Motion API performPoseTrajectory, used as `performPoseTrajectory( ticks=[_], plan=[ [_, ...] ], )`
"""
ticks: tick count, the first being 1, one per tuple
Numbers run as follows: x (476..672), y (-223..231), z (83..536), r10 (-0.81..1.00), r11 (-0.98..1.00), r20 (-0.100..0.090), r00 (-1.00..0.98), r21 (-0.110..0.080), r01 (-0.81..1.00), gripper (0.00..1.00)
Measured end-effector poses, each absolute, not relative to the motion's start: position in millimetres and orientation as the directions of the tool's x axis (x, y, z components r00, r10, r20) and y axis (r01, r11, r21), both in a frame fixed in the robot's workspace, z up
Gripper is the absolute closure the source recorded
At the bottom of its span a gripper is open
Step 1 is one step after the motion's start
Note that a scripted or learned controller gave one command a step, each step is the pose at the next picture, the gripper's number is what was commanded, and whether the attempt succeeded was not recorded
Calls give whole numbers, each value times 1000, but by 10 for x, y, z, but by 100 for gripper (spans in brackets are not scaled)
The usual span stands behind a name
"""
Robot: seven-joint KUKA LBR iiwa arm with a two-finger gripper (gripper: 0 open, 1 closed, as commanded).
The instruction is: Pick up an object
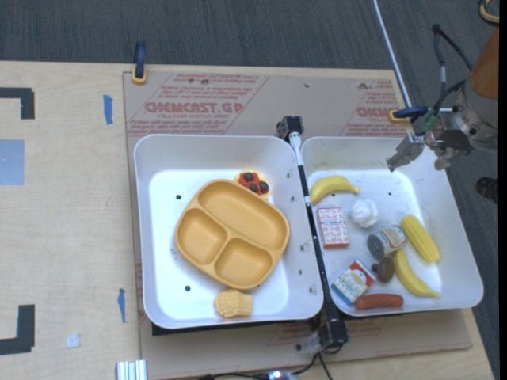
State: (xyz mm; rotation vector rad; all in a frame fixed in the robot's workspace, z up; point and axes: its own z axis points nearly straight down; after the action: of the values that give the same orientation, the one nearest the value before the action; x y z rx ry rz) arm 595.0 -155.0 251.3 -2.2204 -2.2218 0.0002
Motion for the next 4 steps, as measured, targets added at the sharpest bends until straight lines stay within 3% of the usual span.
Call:
performPoseTrajectory(
  ticks=[1,2,3,4],
  plan=[
    [5514,-2012,1526,1000,-1,0,1,0,1000,0],
    [5433,-1641,859,1000,0,0,0,2,1000,0],
    [5298,-1131,883,1000,-6,-13,6,13,1000,0],
    [5207,-1049,905,1000,-13,-25,14,28,1000,0]
  ],
)
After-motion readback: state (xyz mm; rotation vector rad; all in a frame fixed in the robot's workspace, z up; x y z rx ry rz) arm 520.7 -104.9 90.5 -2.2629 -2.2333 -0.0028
